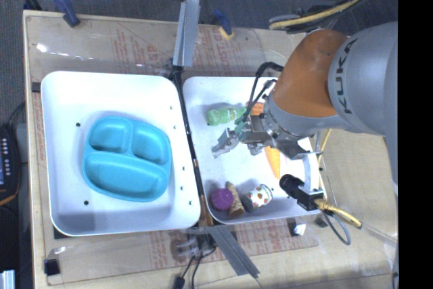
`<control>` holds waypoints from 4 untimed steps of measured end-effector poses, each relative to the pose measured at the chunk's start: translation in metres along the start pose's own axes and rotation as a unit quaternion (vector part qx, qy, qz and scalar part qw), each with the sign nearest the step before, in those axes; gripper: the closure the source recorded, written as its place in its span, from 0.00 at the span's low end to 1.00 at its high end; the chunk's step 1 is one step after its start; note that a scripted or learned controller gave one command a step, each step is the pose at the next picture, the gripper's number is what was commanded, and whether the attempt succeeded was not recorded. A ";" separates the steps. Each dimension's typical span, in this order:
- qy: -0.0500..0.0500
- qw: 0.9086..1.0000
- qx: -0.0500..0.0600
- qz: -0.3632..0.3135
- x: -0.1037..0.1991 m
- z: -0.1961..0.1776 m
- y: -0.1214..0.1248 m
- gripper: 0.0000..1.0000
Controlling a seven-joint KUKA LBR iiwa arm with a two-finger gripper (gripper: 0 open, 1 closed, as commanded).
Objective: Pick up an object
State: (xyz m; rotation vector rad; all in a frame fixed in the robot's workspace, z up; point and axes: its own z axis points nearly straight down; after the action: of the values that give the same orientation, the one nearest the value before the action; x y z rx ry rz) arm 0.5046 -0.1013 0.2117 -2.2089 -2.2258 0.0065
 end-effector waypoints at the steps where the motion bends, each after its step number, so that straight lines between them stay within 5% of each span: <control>1: -0.003 1.000 -0.001 0.005 -0.009 0.097 -0.024 0.00; 2: -0.003 1.000 -0.003 0.003 -0.016 0.119 0.046 0.00; 3: -0.006 1.000 -0.006 0.006 -0.014 0.117 -0.010 0.00; 4: -0.002 1.000 -0.004 0.003 -0.016 0.119 0.052 0.00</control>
State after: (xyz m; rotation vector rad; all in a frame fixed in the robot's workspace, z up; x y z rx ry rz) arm 0.5563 -0.1163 0.0924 -2.2207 -2.2262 0.0026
